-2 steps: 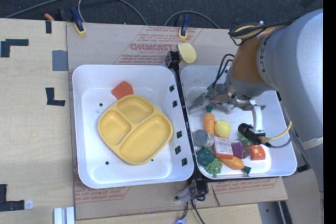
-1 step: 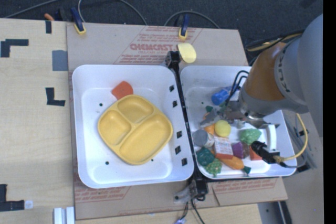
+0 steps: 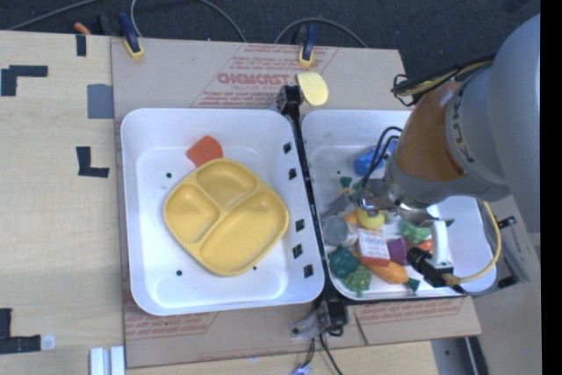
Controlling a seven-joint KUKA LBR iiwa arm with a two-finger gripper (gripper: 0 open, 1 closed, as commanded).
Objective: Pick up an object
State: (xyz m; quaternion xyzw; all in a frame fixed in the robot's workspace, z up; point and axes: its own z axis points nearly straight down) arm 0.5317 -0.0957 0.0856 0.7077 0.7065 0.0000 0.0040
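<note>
the grey arm with the orange band [image 3: 439, 136] enters from 3 o'clock and stands over the right shallow white bin [image 3: 479, 277]. the hand [image 3: 379, 208] sits low among a cluster of small toys; whether it is open or closed cannot be told. touching or just beside the hand lies a small yellow round piece [image 3: 371, 219]. at 12 o'clock from the hand is a blue rounded toy [image 3: 365, 162]. at 6 o'clock lie a red-and-white block [image 3: 372, 244] and an orange carrot-shaped toy [image 3: 392, 271]; at 7 o'clock, two green lumpy toys [image 3: 349, 270]. the left shallow white bin [image 3: 140, 189] carries a yellow divided plastic plate [image 3: 226, 215], with an orange flat piece [image 3: 205, 149] at its 11 o'clock. both bins rest on a cardboard sheet [image 3: 255, 75] on the bench [image 3: 53, 215].
</note>
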